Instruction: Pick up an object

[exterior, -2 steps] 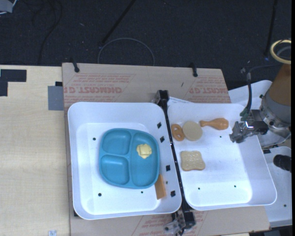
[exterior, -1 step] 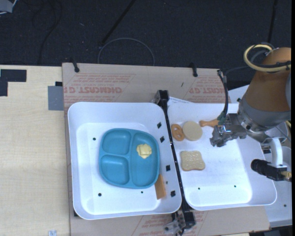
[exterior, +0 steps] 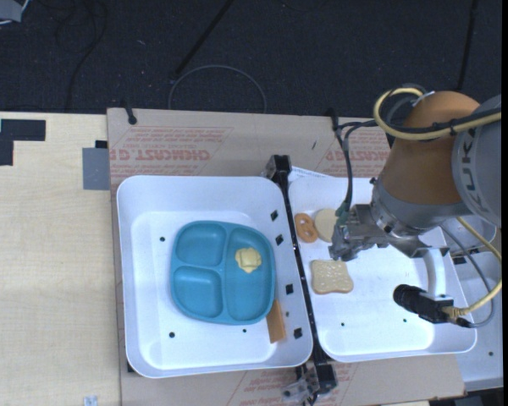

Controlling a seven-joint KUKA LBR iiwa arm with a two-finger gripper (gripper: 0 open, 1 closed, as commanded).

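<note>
My gripper (exterior: pixel 344 244) hangs over the left half of the right bin (exterior: pixel 389 345), just above a tan slice of toast (exterior: pixel 331 277) and beside a pale round piece (exterior: pixel 323 224). An orange ring-shaped piece (exterior: pixel 304 227) lies to the left of the pale one, near the bin's left wall. In the left bin (exterior: pixel 144 311) sits a blue divided plate (exterior: pixel 205 277) with a small yellow item (exterior: pixel 248 260) in its upper right compartment. The view shows nothing held by the gripper.
A brown stick (exterior: pixel 275 321) lies in the left bin by the plate's lower right edge. A black divider (exterior: pixel 292 260) runs between the two bins. The arm's grey and orange body (exterior: pixel 427 167) hangs over the right bin's far side.
</note>
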